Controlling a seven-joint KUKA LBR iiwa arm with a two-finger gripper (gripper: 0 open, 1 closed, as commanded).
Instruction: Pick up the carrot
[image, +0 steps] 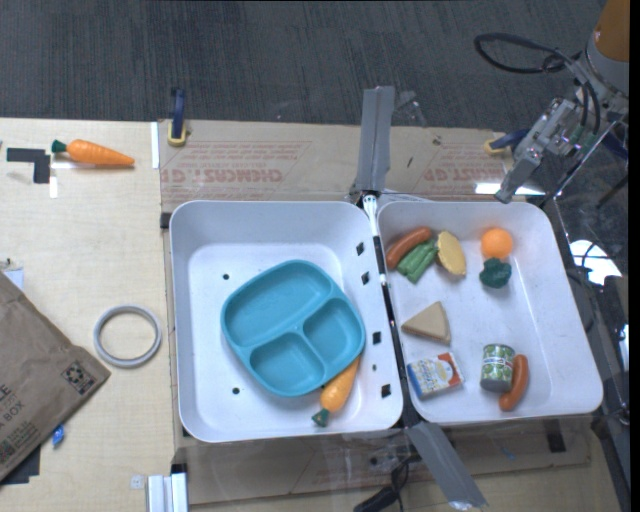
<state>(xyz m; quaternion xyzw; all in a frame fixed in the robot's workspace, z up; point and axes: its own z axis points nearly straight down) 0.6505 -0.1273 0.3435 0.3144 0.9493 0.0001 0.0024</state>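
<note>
Carrot: orange toy, green stub at lower end. Lies in left bin, near front wall, right of centre. Tilted, tip pointing up-right, green end down-left. Upper part touching or overlapping front-right edge of blue divided plate; cannot tell which. 2nd carrot: orange, green top at left, lying flat on bench, far left, well apart from bins.

From my remote seat: both white bins look like smooth, faintly glossy plastic. The blue divided plate reads as matt plastic. The carrot at lower centre looks like smooth moulded plastic. The bench on the left shows pale, matt wood grain. Brown cardboard lies dull behind the bins. The tape ring looks papery.
</note>
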